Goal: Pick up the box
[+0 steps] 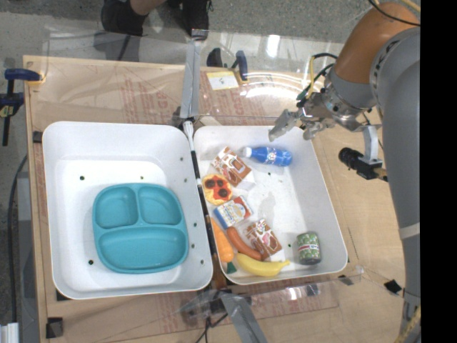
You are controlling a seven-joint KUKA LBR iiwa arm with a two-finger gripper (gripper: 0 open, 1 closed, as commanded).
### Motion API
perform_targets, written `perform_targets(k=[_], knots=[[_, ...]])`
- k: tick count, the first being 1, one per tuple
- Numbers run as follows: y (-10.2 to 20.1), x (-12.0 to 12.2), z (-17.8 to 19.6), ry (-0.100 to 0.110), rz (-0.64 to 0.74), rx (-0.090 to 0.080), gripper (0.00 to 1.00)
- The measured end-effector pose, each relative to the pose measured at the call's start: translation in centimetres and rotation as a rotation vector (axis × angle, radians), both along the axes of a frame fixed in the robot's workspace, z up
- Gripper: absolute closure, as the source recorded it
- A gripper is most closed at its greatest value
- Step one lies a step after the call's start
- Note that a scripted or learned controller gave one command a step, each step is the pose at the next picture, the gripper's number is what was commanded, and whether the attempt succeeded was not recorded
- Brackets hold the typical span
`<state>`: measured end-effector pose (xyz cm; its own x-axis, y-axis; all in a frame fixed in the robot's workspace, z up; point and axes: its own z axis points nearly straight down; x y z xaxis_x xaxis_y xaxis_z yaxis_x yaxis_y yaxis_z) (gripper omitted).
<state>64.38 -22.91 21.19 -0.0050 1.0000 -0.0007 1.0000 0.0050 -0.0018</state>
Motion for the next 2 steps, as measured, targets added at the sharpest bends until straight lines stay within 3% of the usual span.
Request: perform_targets(k=[1, 2], knots=[[4.7, -6.4, -8.2, 0.001, 0.186, 0.001, 0.0], [8.6, -10.3, -11.5, -0.019, 0.115, -0.006, 0.0]])
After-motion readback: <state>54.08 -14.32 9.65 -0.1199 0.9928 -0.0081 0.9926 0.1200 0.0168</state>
